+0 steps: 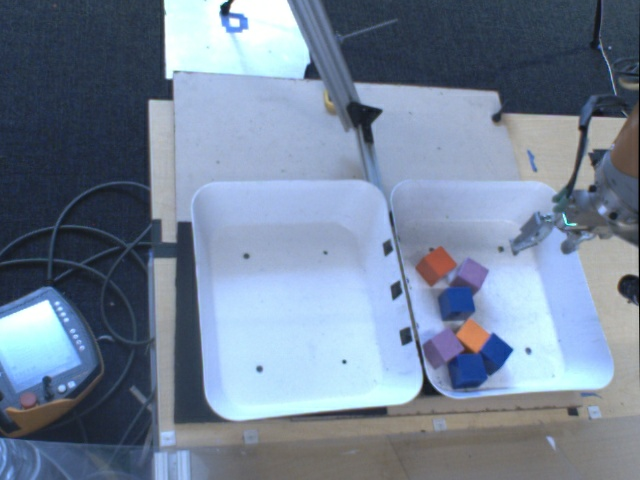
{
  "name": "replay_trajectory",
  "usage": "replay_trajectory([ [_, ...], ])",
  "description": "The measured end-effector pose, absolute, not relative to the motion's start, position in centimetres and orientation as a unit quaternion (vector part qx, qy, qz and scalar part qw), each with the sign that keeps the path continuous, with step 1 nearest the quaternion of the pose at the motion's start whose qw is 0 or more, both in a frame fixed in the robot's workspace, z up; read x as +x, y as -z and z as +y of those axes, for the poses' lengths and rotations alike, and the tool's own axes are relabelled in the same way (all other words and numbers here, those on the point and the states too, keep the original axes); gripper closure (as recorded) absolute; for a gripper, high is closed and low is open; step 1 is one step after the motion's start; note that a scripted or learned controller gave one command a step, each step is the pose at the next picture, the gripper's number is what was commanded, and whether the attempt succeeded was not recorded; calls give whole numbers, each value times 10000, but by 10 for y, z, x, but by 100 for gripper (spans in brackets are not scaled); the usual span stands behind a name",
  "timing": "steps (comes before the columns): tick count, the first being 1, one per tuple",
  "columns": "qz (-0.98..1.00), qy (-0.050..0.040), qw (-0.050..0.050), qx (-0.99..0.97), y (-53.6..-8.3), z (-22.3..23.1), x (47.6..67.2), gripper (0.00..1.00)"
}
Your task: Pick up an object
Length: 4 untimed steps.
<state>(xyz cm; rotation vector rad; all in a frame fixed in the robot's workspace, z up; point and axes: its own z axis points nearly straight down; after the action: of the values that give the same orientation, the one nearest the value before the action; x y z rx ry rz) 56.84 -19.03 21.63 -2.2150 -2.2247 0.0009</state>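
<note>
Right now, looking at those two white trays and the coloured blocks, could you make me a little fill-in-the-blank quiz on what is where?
1. All the blocks lie in the ___ bin.
2. The blocks come in orange, purple and ___.
3. There are ___ blocks in all.
4. The gripper hangs over the right bin, to the ___ of the blocks in the camera view.

Missing words: right; blue; seven; right

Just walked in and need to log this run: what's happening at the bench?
A robot arm reaches in from the right, its gripper over the right bin, near its far right corner. It holds nothing. Seven small blocks, orange, purple and blue, lie clustered along that bin's left side, untouched. The left bin sits alongside.
</note>
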Motion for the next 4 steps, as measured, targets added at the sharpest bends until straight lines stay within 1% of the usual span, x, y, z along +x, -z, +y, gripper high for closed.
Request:
replay_trajectory([
  [1,-7088,6,-6,-7054,-218,-190,569,0],
  [2,-7091,-4,9,-7051,-174,-183,573,0],
  [3,-7079,9,-11,-7064,-124,-175,568,0],
  [4,-7083,46,-84,-7058,-117,-177,574,0],
])
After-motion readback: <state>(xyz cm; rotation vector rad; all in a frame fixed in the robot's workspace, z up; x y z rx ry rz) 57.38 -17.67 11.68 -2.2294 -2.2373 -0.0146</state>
